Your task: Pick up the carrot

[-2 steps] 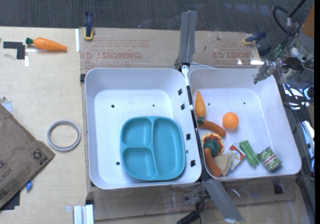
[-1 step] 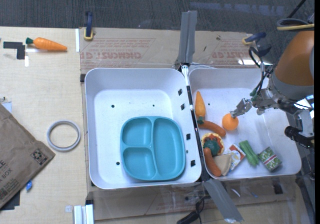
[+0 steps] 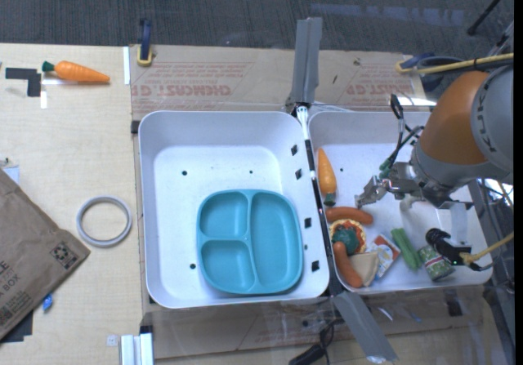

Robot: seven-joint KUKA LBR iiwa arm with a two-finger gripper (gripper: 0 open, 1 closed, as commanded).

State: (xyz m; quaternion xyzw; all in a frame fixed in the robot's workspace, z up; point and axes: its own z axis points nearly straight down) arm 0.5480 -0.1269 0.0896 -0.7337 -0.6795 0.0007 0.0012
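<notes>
The bench (image 3: 65,143) carries two white bins side by side; the left bin (image 3: 163,159) lies well to the left of the claw and holds a teal divided tray (image 3: 249,242). The right bin (image 3: 359,131) sits directly beneath the claw. The arm (image 3: 462,122) enters from the right, its orange band uppermost, wrist angled down and leftward into the right bin. The claw (image 3: 372,190) hangs over the bin's middle floor with nothing visible between its fingers; whether they are parted or closed cannot be told at this resolution. The carrot (image 3: 326,171) lies lengthwise just left of the claw, against the bin's left wall, apart from the fingers. A sausage (image 3: 350,215) lies just below the claw. A second carrot (image 3: 78,72) rests on the bench, far to the upper left. A tape ring (image 3: 104,220) lies far left.
</notes>
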